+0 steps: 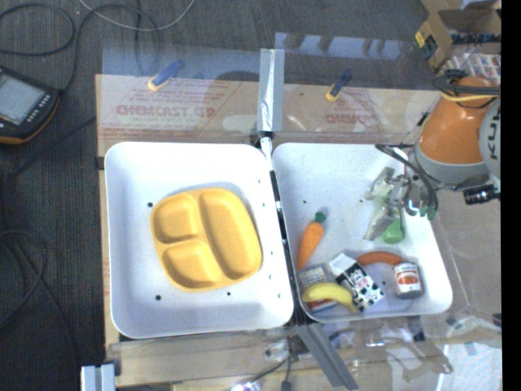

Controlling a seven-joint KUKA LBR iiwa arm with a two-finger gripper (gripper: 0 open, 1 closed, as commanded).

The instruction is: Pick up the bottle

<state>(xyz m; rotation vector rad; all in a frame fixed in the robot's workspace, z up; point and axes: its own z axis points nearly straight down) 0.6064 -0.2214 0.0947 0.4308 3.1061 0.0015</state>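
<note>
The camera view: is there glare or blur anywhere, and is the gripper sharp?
Camera view: glare streaks the clear panel behind the bins; the white bins look bright but keep detail; the gripper is soft and hard to read over the green bottle; the yellow tray is sharp.

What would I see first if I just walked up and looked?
Probably the big yellow tray, sitting alone in the left bin. Next, the pile of toy food at the front of the right bin: a carrot, a banana and a little can. Then the arm's orange band, with its gripper over a green thing on that bin's right side.
</note>
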